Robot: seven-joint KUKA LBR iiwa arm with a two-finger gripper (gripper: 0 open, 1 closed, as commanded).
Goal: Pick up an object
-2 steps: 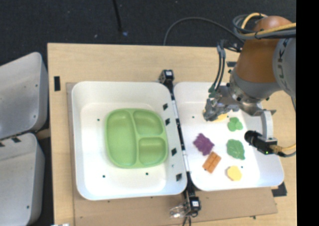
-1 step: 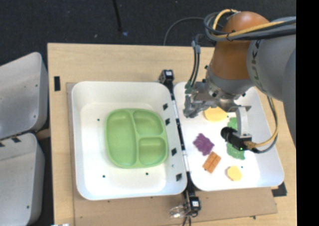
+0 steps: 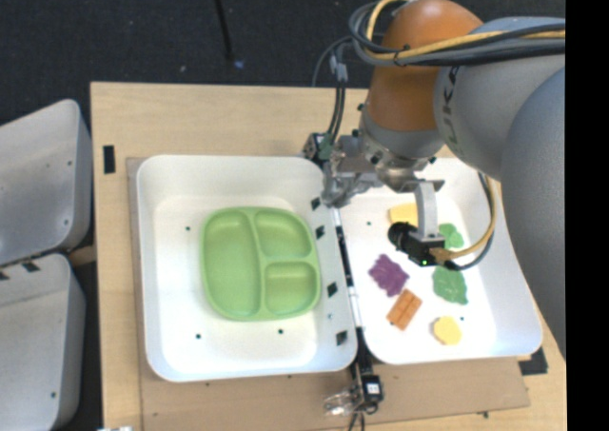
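The right bin (image 3: 495, 324) holds several small toy pieces: a purple one (image 3: 387, 274), an orange block (image 3: 404, 309), a yellow round piece (image 3: 445, 329), a green leafy piece (image 3: 450, 286), a second green piece (image 3: 450, 235) and a yellow wedge (image 3: 402, 214). My gripper (image 3: 335, 191) hangs low at the upper left corner of the right bin, close to the wall between the bins, under the orange wrist. It is well left of and above the pieces. I see nothing in it.
The left bin (image 3: 162, 324) carries a light green divided plate (image 3: 259, 261) in its middle. The grey arm covers the upper right part of the right bin. Wooden bench edge runs around both bins.
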